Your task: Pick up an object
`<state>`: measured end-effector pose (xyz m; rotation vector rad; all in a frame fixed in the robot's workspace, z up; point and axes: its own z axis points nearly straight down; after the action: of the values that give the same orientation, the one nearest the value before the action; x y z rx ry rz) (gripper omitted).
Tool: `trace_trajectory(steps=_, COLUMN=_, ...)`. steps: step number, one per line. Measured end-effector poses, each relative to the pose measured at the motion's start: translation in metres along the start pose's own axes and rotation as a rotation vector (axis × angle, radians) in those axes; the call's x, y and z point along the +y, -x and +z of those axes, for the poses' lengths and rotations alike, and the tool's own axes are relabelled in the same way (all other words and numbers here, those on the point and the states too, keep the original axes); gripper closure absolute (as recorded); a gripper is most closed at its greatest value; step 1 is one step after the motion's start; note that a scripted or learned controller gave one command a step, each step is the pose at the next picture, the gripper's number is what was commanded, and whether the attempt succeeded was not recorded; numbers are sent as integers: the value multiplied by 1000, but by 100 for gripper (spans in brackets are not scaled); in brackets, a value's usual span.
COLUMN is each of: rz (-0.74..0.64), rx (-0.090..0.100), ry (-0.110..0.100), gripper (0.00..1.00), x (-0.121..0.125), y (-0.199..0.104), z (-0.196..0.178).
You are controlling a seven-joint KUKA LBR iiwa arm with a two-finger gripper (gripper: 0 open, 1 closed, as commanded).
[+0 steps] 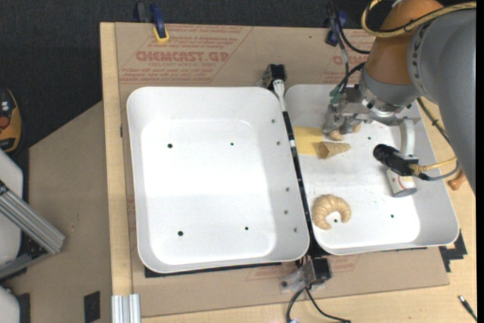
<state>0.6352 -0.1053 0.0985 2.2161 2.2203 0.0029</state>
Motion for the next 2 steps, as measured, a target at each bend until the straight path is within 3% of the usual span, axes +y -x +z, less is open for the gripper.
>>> trace_trajectory(steps=1, rz=4, rx=1, ry=-1, gripper=100, x=-58, y=-13, z=11)
trace_trajectory(steps=2, rz=-5, rx=2, ry=13, gripper=100, x=11, y=-56, z=-94)
